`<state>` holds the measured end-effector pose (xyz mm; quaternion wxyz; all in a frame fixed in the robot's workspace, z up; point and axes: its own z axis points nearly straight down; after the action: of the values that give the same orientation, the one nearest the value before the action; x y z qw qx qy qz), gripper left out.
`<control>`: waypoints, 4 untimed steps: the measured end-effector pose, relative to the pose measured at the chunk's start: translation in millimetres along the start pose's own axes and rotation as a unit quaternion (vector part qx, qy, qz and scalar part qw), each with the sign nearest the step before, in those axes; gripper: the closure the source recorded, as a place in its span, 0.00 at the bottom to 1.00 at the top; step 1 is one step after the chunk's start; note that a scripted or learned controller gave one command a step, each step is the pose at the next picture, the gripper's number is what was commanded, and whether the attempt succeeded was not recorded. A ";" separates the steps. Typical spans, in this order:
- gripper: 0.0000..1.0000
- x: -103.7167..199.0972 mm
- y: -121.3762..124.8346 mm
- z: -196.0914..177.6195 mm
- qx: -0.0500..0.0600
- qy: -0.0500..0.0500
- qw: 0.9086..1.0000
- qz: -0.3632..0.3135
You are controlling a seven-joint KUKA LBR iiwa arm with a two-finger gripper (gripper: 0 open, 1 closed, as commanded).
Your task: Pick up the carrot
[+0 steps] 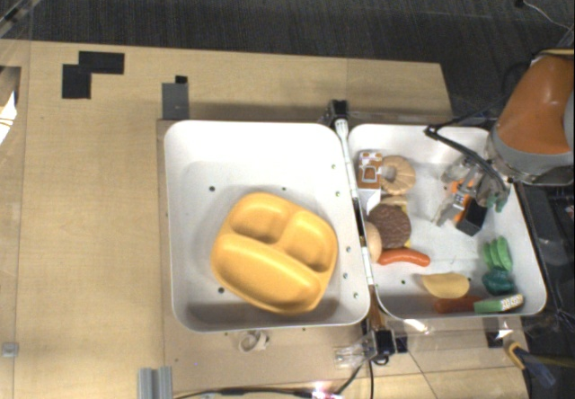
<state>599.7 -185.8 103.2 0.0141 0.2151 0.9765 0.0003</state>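
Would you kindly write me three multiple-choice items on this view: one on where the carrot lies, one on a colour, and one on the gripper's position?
1. Where does the carrot lie?
A. in the right bin
B. in the left bin
C. on the bench outside the bins

2. What colour is the big pepper in the left bin?
A. red
B. yellow
C. green

3. How does the gripper stand to the carrot?
A. closed on it
B. resting on it
C. apart from it, toward the bin's far right

Answers:
1 A: it lies in the right bin, just below the brown patty.
2 B: the pepper is plainly yellow.
3 C: bare bin floor separates them.
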 end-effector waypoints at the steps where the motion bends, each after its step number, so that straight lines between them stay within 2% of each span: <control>1: 0.00 22.1 -8.2 13.3 0.001 0.006 0.999 0.041; 2: 0.00 77.4 1.4 10.9 0.001 0.005 0.999 -0.035; 3: 0.00 79.1 -46.2 11.0 0.001 0.005 0.998 0.057; 4: 0.00 17.7 -23.6 14.0 0.000 0.008 0.991 0.130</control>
<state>574.2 -199.8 88.6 0.0064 0.3405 0.9402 0.0039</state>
